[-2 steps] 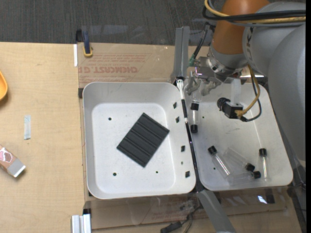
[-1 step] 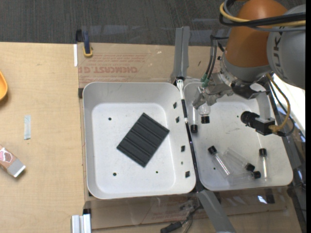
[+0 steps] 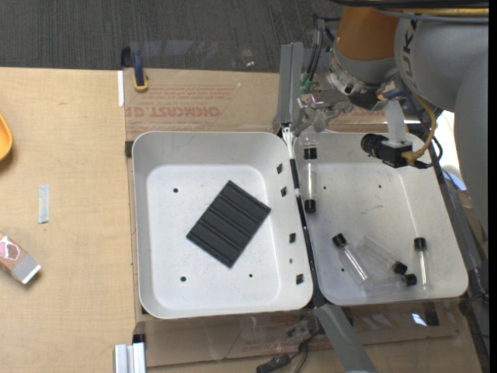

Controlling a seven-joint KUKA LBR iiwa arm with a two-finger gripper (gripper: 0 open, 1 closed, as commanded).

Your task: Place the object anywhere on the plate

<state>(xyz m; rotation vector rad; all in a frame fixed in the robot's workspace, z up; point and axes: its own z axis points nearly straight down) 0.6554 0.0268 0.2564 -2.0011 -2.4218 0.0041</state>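
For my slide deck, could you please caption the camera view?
KUKA arm's gripper above the bins' divider; black ribbed plate in left bin, clear tubes in right.

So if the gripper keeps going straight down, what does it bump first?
Probably the clear tube with black caps that lies along the right bin's left wall, just under the gripper. Depth is hard to judge from this slant, so it might meet the bin's rim instead.

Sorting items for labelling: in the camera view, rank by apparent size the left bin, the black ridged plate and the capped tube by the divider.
1. left bin
2. black ridged plate
3. capped tube, lying in the right bin
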